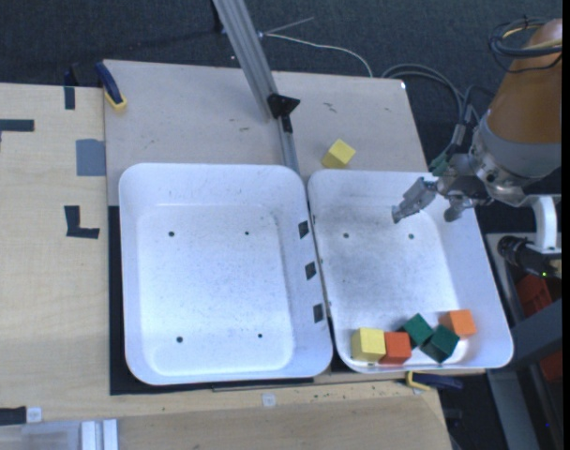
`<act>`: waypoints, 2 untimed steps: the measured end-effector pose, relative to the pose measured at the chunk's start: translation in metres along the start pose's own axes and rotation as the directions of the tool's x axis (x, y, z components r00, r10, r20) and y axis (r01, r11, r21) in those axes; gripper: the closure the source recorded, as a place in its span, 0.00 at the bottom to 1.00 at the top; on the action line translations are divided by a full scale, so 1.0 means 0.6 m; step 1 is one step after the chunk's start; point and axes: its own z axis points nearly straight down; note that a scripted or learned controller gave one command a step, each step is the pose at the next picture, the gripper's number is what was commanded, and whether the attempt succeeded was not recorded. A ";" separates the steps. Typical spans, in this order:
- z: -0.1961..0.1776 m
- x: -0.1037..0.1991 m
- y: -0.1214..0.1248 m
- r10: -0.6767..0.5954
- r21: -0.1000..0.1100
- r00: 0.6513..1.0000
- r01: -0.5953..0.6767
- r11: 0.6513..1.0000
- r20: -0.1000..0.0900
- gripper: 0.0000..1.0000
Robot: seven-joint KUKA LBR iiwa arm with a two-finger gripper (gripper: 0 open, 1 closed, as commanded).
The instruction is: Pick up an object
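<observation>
White right bin (472,251): yellow block (367,343), two orange blocks (397,346), two green blocks (418,328) at its near edge.
Gripper (426,202): fingers spread apart, holding nothing, above the bin's far end.
Surface (191,111): one yellow cube (339,153).

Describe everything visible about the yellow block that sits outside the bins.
The yellow block is a small cube of plain, matte yellow, with no markings that can be made out. It rests alone on the pale bench board, just beyond the far rim of the right bin, close to the metal pole's base. Nothing touches it; the pincer hovers apart, over the bin.
</observation>
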 end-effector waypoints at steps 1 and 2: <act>-0.040 0.044 -0.030 -0.002 -0.002 1.000 0.002 1.000 -0.001 0.00; -0.261 0.137 0.137 -0.005 -0.011 1.000 0.005 1.000 0.001 0.00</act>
